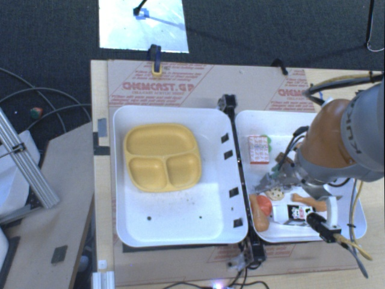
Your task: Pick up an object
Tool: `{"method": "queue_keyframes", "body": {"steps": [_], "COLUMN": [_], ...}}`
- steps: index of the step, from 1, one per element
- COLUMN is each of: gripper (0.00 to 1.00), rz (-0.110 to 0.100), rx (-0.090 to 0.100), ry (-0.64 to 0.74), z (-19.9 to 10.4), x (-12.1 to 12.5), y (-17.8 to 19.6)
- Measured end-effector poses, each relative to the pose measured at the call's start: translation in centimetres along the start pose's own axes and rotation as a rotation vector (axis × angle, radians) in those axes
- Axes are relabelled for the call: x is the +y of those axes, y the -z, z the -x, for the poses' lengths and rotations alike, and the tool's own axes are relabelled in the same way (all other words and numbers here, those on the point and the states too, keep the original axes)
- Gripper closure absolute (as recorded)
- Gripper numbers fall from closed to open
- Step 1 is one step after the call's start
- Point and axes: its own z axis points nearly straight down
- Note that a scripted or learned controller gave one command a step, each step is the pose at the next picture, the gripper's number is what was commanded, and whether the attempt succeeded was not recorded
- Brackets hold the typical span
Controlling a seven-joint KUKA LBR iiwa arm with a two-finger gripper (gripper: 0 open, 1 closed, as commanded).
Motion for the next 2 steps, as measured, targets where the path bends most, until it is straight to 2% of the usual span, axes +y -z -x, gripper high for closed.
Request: {"method": "queue_keyframes", "body": {"steps": [1, 2], "gripper": [0.0, 1.0], "rz": [0.008, 0.005], "rx": [0.002, 0.0], "ry": [0.006, 0.001], "z": [-9.05, -8.58], "x": [-2.92, -2.79], "y": [10.54, 11.07]}}
